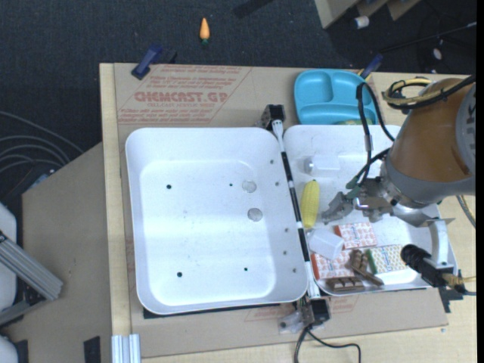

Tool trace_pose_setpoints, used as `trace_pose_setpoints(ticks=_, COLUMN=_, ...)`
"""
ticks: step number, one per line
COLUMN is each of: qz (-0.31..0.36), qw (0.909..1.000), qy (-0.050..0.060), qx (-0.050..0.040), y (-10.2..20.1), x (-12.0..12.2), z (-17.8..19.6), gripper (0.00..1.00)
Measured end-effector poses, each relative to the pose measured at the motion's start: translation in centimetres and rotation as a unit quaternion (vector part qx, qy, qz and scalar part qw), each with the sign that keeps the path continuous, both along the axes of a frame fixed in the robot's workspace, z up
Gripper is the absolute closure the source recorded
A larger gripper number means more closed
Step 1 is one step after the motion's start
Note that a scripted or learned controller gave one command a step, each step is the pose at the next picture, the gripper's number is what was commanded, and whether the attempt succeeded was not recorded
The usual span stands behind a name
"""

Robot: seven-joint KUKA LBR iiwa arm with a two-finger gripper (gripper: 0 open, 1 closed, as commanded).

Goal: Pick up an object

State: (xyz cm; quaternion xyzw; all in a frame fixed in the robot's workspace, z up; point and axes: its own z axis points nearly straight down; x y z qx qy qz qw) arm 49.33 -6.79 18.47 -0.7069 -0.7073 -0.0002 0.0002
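Whether the gripper [338, 205] jaws are released or clenched can't be told; nothing is seen held. It's poised low in the right bin [333, 138], just beside 1 corn cob [310, 203], w/ 1 white block [326, 242] near below. A miss is likely: the cob may be nudged or rolled vs. the bin wall. Counted: 2 bins, 1 blue tray [329, 97], approx. 3 printed cards [363, 249].

Two white bins [151, 278] on bench, side by side. In right bin [296, 141], right of centre divider: one yellow corn cob [310, 203], one clear plastic piece [320, 164], two patterned packets [357, 235], roughly two brown items [355, 262], count uncertain. One blue tray [327, 97] behind right bin. One orange carrot-like item [204, 29] on floor beyond bench.
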Motion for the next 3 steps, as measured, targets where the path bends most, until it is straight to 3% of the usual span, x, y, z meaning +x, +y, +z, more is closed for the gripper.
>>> trace_pose_setpoints(ticks=1, qz=-0.001, qw=1.0000, qy=0.000, qx=-0.0004, y=-2.56, x=3.22, z=-10.03, gripper=0.00)
trace_pose_setpoints(ticks=2, qz=-0.001, qw=1.0000, qy=0.000, qx=-0.0002, y=-2.49, x=3.25, z=-9.06, gripper=1.00)
trace_pose_setpoints(ticks=3, qz=-0.001, qw=1.0000, qy=0.000, qx=-0.0001, y=-2.49, x=3.24, z=-9.07, gripper=0.00)
